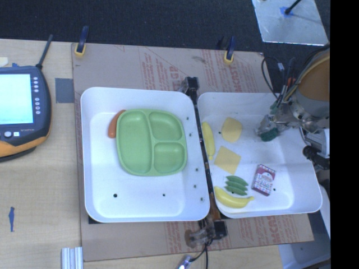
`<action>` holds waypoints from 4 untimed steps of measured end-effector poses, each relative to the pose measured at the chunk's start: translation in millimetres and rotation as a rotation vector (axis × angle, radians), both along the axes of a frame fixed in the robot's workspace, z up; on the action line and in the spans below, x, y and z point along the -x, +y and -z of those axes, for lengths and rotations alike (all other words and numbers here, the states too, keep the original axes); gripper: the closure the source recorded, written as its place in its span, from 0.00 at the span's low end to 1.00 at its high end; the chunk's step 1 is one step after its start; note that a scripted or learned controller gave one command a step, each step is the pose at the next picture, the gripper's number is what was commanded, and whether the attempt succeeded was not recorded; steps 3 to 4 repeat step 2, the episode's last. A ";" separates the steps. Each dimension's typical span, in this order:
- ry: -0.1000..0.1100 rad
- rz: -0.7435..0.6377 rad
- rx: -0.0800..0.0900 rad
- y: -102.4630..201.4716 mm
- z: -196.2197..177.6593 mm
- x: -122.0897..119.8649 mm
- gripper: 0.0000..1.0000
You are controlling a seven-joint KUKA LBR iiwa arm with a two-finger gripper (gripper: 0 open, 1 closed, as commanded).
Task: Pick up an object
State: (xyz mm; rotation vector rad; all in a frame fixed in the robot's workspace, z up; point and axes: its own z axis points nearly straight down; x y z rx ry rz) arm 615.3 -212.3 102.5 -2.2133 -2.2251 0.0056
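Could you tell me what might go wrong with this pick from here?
1. The end effector hangs over bare floor of the right bin, apart from every item, so closing here may grab nothing.
2. The pea pod lies against the banana; reaching for either may drag both.

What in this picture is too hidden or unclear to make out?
- Orange object: mostly tucked under the green tray, camera view.
- Gripper: fingers too small and blurred to read.
- Small red packet: its printing is too small.
- Arm: cut off at the right.

Grey arm reaching in from right, gripper lowered
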 end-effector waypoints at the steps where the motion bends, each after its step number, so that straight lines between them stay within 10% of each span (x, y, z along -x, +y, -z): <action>1: 0.000 -0.001 0.000 72.8 10.3 -15.1 1.00; 2: -0.004 0.000 -0.001 145.7 -90.8 -41.8 1.00; 4: -0.004 0.000 -0.001 145.7 -90.8 -41.8 1.00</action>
